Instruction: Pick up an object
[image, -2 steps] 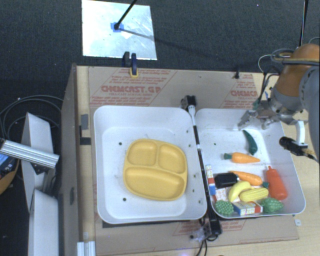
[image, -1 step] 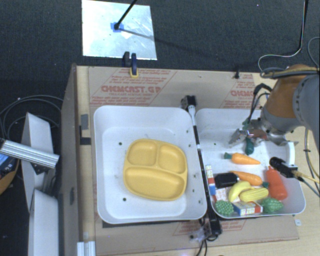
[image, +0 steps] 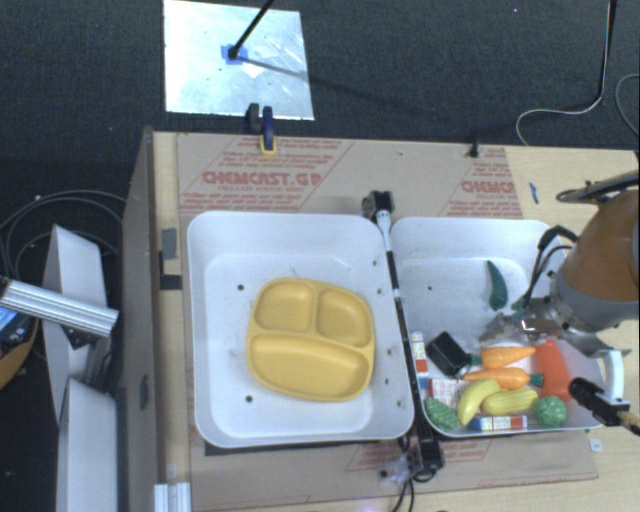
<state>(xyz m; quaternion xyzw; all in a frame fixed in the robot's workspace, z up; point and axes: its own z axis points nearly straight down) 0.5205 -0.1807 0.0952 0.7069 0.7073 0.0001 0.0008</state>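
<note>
Gripper hangs low in the right bin w/ fingers hard to read, can't tell its state; nearest pick is the carrot, just below-left of it, long axis running left-right, atop the toy pile.

One fixed cam, high above the tabletop, looking down at a slant; both bins in frame, left bin & right bin, mid-distance.
</note>
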